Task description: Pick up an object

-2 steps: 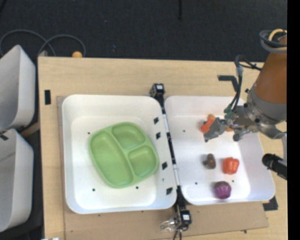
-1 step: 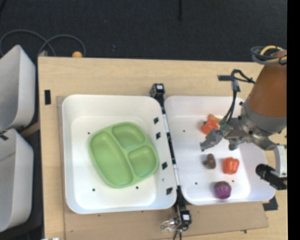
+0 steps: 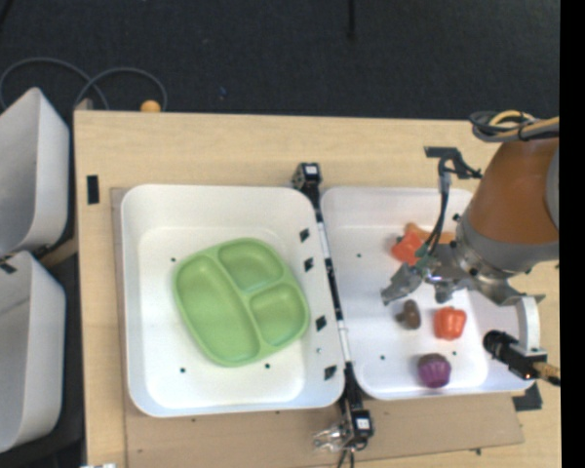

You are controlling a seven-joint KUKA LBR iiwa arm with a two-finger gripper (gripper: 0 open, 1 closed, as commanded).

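- Seen from above at a slant: two shallow white bins side by side on a wooden bench (image 3: pixel 273 149).
- In the left bin (image 3: pixel 141 261), lying flat near the middle: a green divided plate (image 3: pixel 239 300) with three compartments, nothing in them.
- In the right bin (image 3: pixel 366 232), four small objects, all toward the 3 o'clock half.
- At about 1 o'clock from that bin's middle: an orange-red piece (image 3: pixel 408 244), partly behind the arm's cabling.
- Near the middle, slightly toward 4 o'clock: a small brown lump (image 3: pixel 409 314).
- Just beside it at 3 o'clock, apart from it: an orange pepper-like piece (image 3: pixel 449 323).
- At about 5 o'clock, near the front wall: a purple rounded piece (image 3: pixel 433 370).
- Reaching in from 3 o'clock: the grey arm with its orange band (image 3: pixel 512 178), wrist low over the right bin.
- Gripper (image 3: pixel 407 286) pointing toward 9 o'clock, hovering just at 12 o'clock of the brown lump, between it and the orange-red piece.
- Pincer state: cannot tell whether spread or pressed together; too small and blurred. Nothing visibly pinched.
- Progress, as a judgement: early. Approach made, no grasp, no lift; every object resting on the bin floor.
- Left to do: settle on a target, likely the brown lump as the nearest, close on it, raise it clear.
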